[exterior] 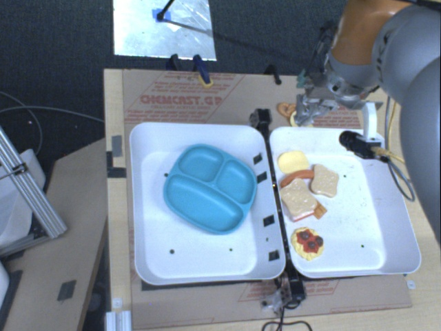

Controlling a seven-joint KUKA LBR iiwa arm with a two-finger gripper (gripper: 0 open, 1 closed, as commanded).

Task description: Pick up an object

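Note:
The right bin (386, 205) holds several toy foods near its left side: a yellow cheese-like piece (293, 161), a reddish sausage (296, 178), a bread slice (325, 181), a layered sandwich (299, 200) and a small round pizza (308, 243). My gripper (308, 112) hangs over the far rim of the right bin, behind and above the yellow piece and apart from all the foods. Nothing is visibly held in it. A small orange ring-shaped item (284, 109) lies on the cardboard just left of the gripper.
The left bin (148, 185) carries a blue divided plate (210, 188). A black divider with clips (269, 185) runs between the bins. A black cable fitting (358, 143) hangs over the right bin's back right. The grey arm (406, 54) fills the upper right.

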